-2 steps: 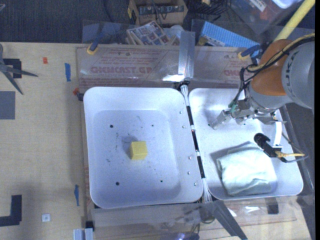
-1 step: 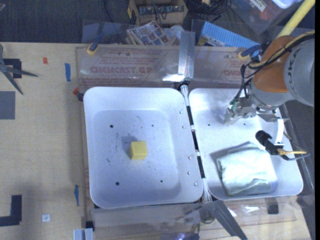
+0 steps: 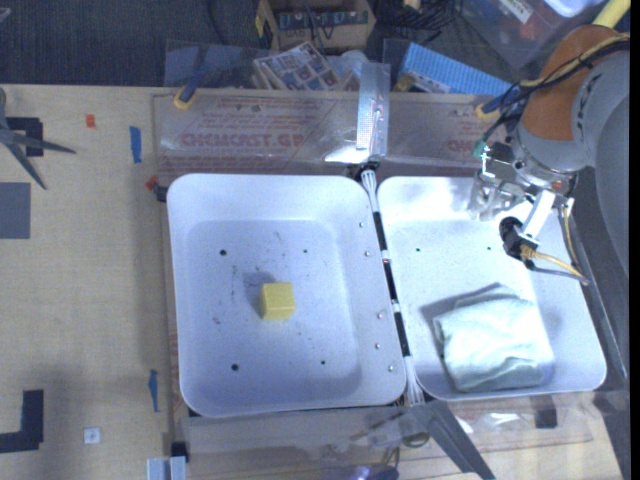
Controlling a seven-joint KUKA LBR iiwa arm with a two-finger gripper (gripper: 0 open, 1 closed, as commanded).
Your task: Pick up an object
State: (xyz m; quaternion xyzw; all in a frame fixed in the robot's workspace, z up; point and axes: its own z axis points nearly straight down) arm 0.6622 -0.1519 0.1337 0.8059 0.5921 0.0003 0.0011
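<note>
Reaching in from the right side of the view, the grey arm (image 3: 600,98) with its orange band is cut off by the picture edge, so most of its body is hidden. The hand (image 3: 497,200) hangs over the far part of the right bin (image 3: 590,353), close to that bin's far rim. It is small and partly mixed with bright reflections and cables, so I cannot tell how far it is open, and nothing can be seen in its grasp.

A yellow block (image 3: 278,301) lies on the floor of the left bin (image 3: 190,268), a little toward the near side from the middle, well apart from the hand. A crumpled white cloth (image 3: 495,343) lies in the near part of the right bin; its colour is almost the same as the bin, so its edges are hard to make out, and I cannot tell if something is under it.

Both bins stand side by side on the tabletop (image 3: 80,268). Beyond them there are boxes and cables that are dark and hard to identify.
</note>
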